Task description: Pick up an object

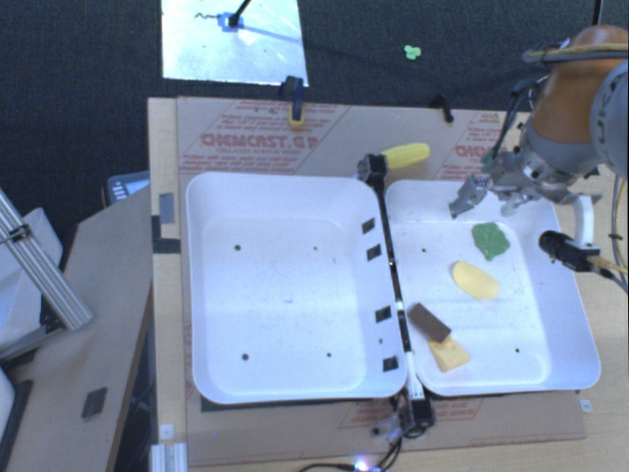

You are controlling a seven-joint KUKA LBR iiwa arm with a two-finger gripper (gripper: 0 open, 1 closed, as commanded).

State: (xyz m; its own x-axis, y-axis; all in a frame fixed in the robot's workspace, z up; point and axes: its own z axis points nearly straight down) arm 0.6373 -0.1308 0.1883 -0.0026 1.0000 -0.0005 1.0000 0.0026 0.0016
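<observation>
The right bin (565, 308) holds several small objects. A green crumpled piece (490, 240) lies near its back, with a yellow oval piece (475, 280) just in front of it. A brown block (428, 321) and a yellow wedge (450, 354) lie near the bin's front left. My gripper (488, 203) hangs over the back of the right bin, just behind the green piece. It is open with nothing between its fingers.
The left bin (206, 293) sits beside the right one, with black clips along the shared edge (385, 283). A yellow-handled tool (404, 154) lies on the board behind the bins. The arm (580, 96) comes in from the upper right.
</observation>
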